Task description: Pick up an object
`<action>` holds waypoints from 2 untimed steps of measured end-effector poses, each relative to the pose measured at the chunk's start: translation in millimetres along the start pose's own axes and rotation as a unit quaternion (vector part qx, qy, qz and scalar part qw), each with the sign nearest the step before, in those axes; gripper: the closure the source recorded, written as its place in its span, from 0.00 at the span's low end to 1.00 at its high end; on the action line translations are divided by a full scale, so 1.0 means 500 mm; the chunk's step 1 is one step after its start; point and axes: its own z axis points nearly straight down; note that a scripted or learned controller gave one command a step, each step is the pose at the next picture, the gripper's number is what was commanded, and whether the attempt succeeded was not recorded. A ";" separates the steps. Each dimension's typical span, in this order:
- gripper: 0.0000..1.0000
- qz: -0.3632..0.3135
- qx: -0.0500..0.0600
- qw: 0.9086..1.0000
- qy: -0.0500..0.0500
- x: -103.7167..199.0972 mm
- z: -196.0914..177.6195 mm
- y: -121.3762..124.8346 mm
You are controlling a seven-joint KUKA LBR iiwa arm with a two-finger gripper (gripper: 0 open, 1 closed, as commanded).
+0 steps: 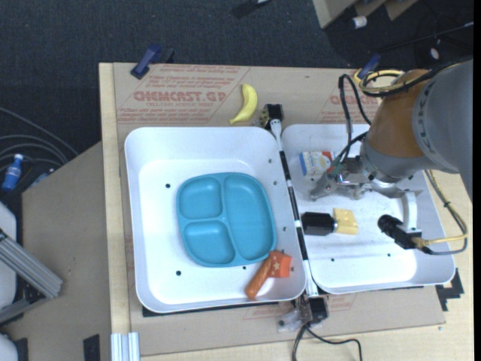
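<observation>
From my remote seat I can't tell if the metal pincer (331, 180) is wide or narrow, low in the shallow white right bin (376, 265). The pale yellow cheese-like wedge (345, 220) lies just below it, touching a small black block (316, 222), so I might nudge both. Plywood bench (188, 96), dark carpet (60, 28) beyond.

Robotics lab bench. Gripper (336, 180) works over the right white bin (376, 273); the left white bin (143, 201) sits beside it on a plywood board (188, 96). Loose cables (45, 138) lie on dark carpet (75, 21) well beyond that.
</observation>
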 end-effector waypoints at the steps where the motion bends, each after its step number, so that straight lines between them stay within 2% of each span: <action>1: 1.00 0.000 -0.001 1.000 0.000 -0.001 -0.021 0.001; 2: 0.00 0.000 -0.001 1.000 0.000 -0.001 -0.020 0.001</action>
